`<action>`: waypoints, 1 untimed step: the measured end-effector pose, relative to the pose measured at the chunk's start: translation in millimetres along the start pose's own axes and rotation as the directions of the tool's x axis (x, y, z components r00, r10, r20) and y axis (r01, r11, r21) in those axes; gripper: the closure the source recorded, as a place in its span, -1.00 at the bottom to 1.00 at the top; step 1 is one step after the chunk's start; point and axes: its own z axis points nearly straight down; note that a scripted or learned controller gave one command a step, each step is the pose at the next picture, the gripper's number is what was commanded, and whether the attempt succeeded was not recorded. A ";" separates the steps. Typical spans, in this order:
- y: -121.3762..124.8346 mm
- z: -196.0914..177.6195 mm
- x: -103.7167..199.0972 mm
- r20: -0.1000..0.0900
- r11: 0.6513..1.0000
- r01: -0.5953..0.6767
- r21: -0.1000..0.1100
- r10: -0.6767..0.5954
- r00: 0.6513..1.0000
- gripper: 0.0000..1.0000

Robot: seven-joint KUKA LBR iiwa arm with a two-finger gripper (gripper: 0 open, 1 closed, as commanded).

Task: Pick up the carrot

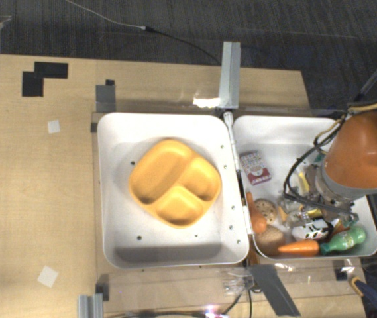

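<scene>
The carrot (pixel 298 248) lies along the near wall of the right bin (pixel 274 134), between a brownish lump (pixel 271 236) and a green toy (pixel 344 240). Just behind it the pincer (pixel 307 216) hangs among cables; I cannot tell whether it is apart or together. Farther back lies a red-and-white packet (pixel 254 166), its print too small to read. The left bin (pixel 118 138) holds a yellow divided plate (pixel 175 182).

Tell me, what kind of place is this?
Most likely a robotics lab or test cell. A wooden bench bears two white bins, a grey and orange arm reaches over toy food such as a carrot, and cables run across the floor.
</scene>
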 end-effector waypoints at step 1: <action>0.2 0.1 0.0 -0.001 1.000 0.000 0.000 0.000 1.000 -1.00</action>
